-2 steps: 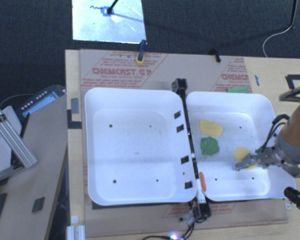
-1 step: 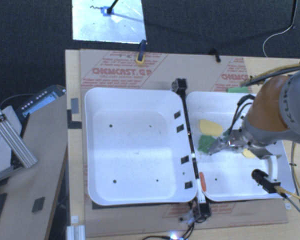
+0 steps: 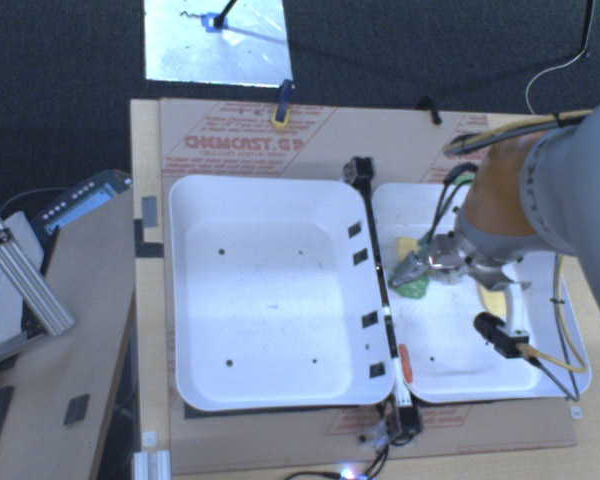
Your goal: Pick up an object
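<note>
step: grasp attempt, judged | gripper [image 3: 413,268] low in right bin [image 3: 450,383], fingers' state can't tell | green obj [image 3: 414,288] just under tips, yellow obj [image 3: 406,245] just behind | next: confirm grip on green obj, then lift straight up

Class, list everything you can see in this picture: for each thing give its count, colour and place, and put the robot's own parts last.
White bins: two, side by side on the bench.
Green object: one, right bin, beside the gripper tip.
Yellow object: one, right bin, behind the green one.
Second yellow object: one, right bin, partly under the arm.
Orange object: one, near left edge of right bin.
Arm: one, grey with orange band, reaching from the right.
Gripper: one, low over the green object.
</note>
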Controlling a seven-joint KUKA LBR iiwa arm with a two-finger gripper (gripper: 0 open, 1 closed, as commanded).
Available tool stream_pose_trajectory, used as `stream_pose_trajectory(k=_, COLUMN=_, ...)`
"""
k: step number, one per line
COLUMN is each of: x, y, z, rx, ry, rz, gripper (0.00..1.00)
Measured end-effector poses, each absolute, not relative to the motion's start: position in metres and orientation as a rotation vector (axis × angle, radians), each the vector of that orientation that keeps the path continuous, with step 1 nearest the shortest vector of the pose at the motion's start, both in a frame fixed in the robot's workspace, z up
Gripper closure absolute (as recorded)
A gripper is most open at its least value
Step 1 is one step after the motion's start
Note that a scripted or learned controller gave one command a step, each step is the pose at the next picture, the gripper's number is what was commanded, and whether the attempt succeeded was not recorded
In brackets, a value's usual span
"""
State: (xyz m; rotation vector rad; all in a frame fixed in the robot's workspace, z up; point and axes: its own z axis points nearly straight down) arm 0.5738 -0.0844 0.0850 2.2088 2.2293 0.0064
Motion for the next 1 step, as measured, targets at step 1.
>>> stream_pose_trajectory(k=1, x=0.5064, y=-0.2153, z=0.0846, rx=2.233, ry=2.207, rz=-0.006, gripper=0.0)
